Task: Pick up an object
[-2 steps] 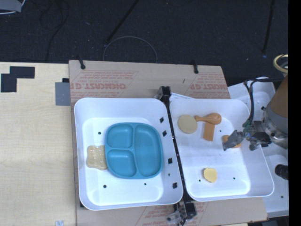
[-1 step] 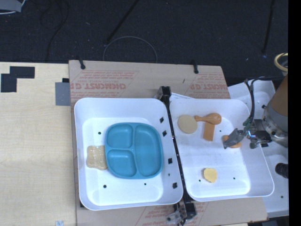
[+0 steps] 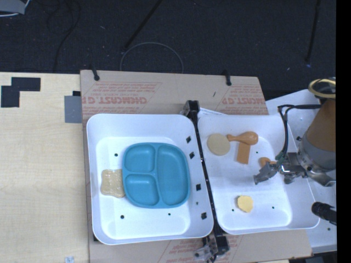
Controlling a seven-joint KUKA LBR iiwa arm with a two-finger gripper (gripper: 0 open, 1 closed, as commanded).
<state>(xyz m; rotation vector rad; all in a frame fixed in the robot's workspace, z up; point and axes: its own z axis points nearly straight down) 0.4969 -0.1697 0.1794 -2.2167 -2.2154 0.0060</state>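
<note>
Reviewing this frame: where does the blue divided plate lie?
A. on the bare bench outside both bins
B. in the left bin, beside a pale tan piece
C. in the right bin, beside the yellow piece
B: the blue divided plate lies in the left bin, with the pale tan piece at its left edge.

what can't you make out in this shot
- Gripper, camera view: small and dark over the right bin; whether it holds anything is unclear.
- Small orange piece: partly behind the gripper, shape unclear.
- Arm: cut off by the right edge.
- Beige piece: its right side tucks against the blue divided plate; too blurry to identify.
- Bin clips at bottom centre: cut off by the frame.
</note>
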